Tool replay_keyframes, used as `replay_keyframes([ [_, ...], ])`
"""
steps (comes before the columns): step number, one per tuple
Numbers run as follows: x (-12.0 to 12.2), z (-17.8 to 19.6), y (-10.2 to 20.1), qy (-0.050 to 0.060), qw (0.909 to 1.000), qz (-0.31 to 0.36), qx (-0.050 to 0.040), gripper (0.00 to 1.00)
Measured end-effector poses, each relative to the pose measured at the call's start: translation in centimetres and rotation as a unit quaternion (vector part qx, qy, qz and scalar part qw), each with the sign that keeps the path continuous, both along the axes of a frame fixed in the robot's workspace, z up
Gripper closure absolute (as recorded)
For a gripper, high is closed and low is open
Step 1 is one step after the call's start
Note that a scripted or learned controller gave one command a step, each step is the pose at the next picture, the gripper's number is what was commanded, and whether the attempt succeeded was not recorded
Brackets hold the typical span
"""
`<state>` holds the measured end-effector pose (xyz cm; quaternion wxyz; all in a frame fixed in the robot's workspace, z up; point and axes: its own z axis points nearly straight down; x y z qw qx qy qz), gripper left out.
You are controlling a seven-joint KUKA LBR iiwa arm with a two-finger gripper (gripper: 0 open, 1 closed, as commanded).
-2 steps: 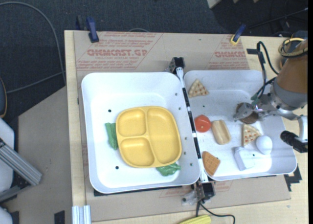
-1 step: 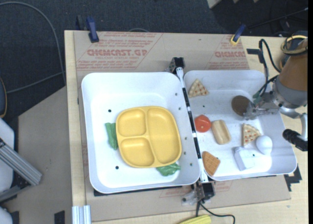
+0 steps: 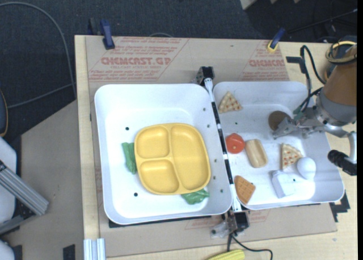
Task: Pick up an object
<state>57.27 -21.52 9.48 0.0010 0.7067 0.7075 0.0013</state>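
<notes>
So two bins [image 3: 113, 103] side by side on the table [image 3: 85, 139]. Left one has a divided plate [image 3: 172, 158] in the middle. Right one holds a tomato [image 3: 234, 143] near the divider, a hot dog bun [image 3: 256, 153] just right of it, and a pizza slice [image 3: 229, 103] behind both.

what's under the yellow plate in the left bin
Green pieces poke out from under the yellow plate: one at its left edge, one at its lower right. The rest is covered.

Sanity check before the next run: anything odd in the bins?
The yellow tray in the left bin sits on green pieces, which poke out at its left and lower edges. The right bin's toy food looks scattered but undamaged.
</notes>
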Motion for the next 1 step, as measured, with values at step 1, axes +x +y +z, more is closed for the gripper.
replay_keyframes([
  [1,3.19,-1.0,3.2,0.0,1.0,0.0,-0.0005,0.0],
])
